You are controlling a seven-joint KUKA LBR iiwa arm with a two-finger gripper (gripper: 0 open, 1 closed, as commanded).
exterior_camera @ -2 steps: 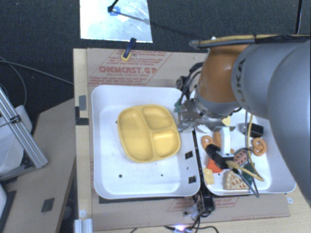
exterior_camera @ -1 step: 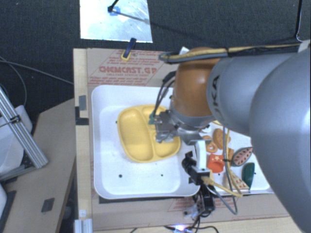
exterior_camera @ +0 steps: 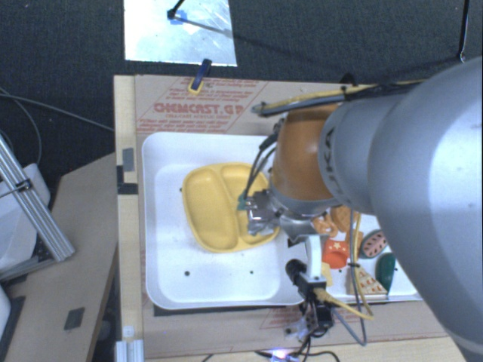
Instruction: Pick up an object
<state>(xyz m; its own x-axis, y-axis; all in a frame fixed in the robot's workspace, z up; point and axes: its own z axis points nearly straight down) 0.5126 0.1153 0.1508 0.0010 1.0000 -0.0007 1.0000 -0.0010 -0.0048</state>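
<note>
Here, a yellow tray (exterior_camera: 219, 206) lies in the left white bin (exterior_camera: 170, 277), its long side running from 11 to 5 o'clock, red letters "CHEMCAST" (exterior_camera: 198, 108) show at 12 o'clock, and the gripper (exterior_camera: 256, 216) sits at the tray's right edge.

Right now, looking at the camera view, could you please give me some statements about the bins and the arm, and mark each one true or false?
1. A yellow divided tray lies in the left bin. True.
2. The end effector is over the tray's right edge. True.
3. The tray is blue. False: it is yellow.
4. Small items, among them a red object and a dark green object, lie to the right of the arm. True.
5. The arm's band is green. False: it is orange.
</note>
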